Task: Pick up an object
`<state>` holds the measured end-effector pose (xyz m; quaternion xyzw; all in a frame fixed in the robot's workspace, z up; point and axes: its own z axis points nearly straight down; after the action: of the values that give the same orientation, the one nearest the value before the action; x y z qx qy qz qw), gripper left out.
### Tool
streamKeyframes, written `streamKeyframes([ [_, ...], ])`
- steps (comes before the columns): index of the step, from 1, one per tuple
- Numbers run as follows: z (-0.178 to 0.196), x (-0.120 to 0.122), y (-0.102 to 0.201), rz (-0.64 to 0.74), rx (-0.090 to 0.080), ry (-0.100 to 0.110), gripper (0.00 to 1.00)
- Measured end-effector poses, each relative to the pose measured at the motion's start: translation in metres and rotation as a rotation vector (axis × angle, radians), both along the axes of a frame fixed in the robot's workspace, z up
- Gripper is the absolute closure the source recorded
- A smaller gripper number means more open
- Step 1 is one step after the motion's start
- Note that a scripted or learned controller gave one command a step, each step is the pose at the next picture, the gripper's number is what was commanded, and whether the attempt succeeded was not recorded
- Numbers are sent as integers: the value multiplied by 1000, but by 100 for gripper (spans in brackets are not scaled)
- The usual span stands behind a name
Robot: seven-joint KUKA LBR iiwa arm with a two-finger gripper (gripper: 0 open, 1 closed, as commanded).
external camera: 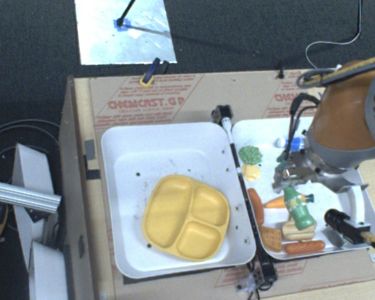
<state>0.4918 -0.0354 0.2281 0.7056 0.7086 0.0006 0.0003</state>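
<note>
So I'm reaching in from the right over the right bin (372, 219), with my jaws (292, 178) low among the toy food near the middle of that bin. Honestly can't tell how far apart they are from this angle, and I can't see anything clearly pinched between them.

The pile below is where the pickable stuff is. Just under my wrist there's a green bottle (300, 213) with a paler cap end, lying tilted, and an orange carrot (276, 203) touching its upper end on the left. Below the bottle sits a tan bread-looking piece (296, 231), and along the bin's near edge a red-orange sausage (304, 247). A second sausage (256, 206), same colour, lies along the left wall, with a waffle-like brown piece (271, 238) below it. Up toward the far end are a green broccoli (250, 153) and a small yellow bit (250, 171) just beneath it.

The left bin (122, 177) holds a yellow divided plate (186, 216), three compartments, sitting at a slant. Both bins rest on the cardboard-covered surface (170, 95).
</note>
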Motion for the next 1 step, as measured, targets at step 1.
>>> streamKeyframes([
  [1,38,14,-6,1,-1,-1,100],
])
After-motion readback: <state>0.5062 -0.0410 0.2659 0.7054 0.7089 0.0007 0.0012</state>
